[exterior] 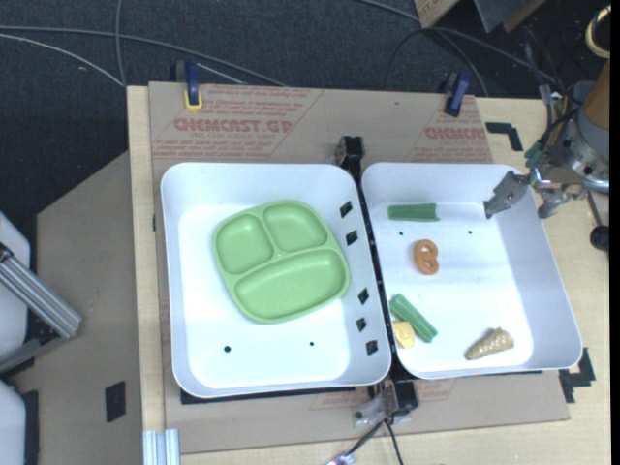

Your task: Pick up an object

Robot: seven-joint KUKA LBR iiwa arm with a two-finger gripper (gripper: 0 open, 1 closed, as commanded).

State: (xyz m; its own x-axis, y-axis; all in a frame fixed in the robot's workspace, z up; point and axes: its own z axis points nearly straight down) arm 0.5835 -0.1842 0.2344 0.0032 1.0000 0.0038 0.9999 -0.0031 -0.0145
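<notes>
Robotics lab: clamped wooden bench [291, 114], two white bins [184, 260], loose cables [126, 27] over dark carpet [68, 114].

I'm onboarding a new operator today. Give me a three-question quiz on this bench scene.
1. True or false: the green divided plate lies in the right bin.
2. Which item lies nearest the gripper? A. the pretzel B. the green stick C. the cone-shaped piece
3. Fill in: the plate has ___ compartments.

Key: 1 false, it lies in the left bin; 2 B; 3 three.
</notes>
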